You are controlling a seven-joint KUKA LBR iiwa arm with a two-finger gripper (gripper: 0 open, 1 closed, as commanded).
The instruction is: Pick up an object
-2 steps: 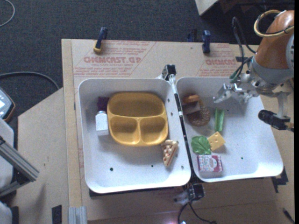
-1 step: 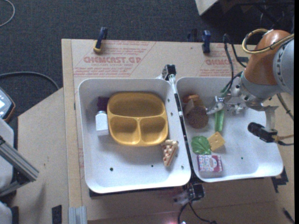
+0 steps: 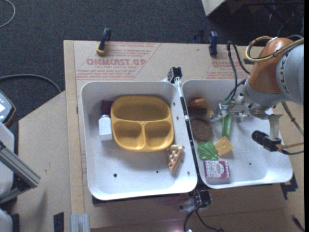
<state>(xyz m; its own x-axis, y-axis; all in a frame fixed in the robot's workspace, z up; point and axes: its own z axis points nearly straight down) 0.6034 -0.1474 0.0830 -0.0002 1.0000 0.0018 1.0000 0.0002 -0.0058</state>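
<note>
Two shallow white plastic bins w/ rounded corners sit side by side on a pale board-topped desk (image 3: pixel 125 57) printed w/ red lettering.

Left bin (image 3: pixel 91 144): smooth glossy yellow tray (image 3: pixel 141 122), rounded rectangle w/ three compartments, lying near the bin's middle. Just beside its left edge stands a small white bottle (image 3: pixel 105 127), w/ a dark purple item (image 3: pixel 106 105) behind it, partly hidden. At the tray's lower right corner lies a wedge-shaped pizza slice toy (image 3: pixel 175 157), tan w/ speckled topping.

Right bin (image 3: pixel 270 166): along its left wall, a brown rounded piece (image 3: pixel 197 102), then a flat dark brown round patty (image 3: pixel 201 128), rough-looking. Below that a green lettuce leaf (image 3: pixel 207 150), crinkled, touching a yellow cheese wedge (image 3: pixel 223 145). Nearest the front, a pink-and-white boxy packet (image 3: pixel 217 171).

Arm comes in from right, orange band above grey wrist. The hand (image 3: pixel 227 114) is over the right bin's upper middle, metal fingers (image 3: pixel 219 114) pointing left. A slim green stick-shaped object (image 3: pixel 226 124), smooth, nearly upright in view, lies right at the fingers, between patty and bin centre. Can't tell if the hand is released or clenched, nor if it's grasping the green piece. A black cylindrical part (image 3: pixel 264 139) w/ cable hangs off the wrist.
</note>
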